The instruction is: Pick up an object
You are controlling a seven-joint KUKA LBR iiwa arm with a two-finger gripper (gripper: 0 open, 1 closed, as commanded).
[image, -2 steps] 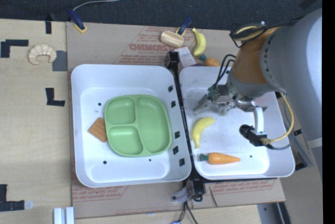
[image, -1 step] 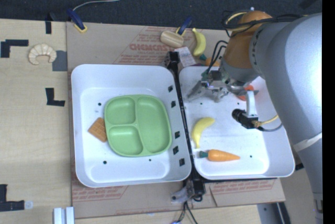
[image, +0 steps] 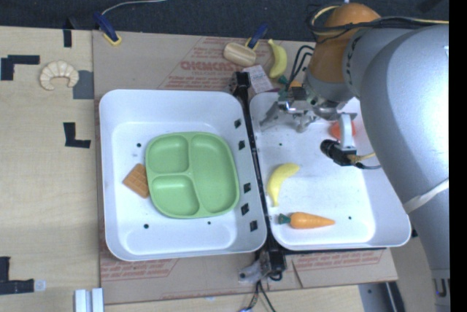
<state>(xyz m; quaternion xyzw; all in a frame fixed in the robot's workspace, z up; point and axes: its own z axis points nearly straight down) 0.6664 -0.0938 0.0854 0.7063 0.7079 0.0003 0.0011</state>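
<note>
At the upper edge of the right bin [image: 365,230], the arm's jaws [image: 292,114] hang low over the white floor, though whether they are parted or closed cannot be told from this slant. Nothing is visibly held. The likely targets lie apart in the lower half of that bin: a yellow banana [image: 281,179] near the centre divider and a carrot [image: 310,220] below it. In the left bin [image: 117,230] a green divided plate [image: 193,174] rests beside a cracker [image: 136,180].

A yellow banana [image: 282,180] lies curved in the right bin [image: 379,223], an orange carrot [image: 310,220] flat just below it.
</note>
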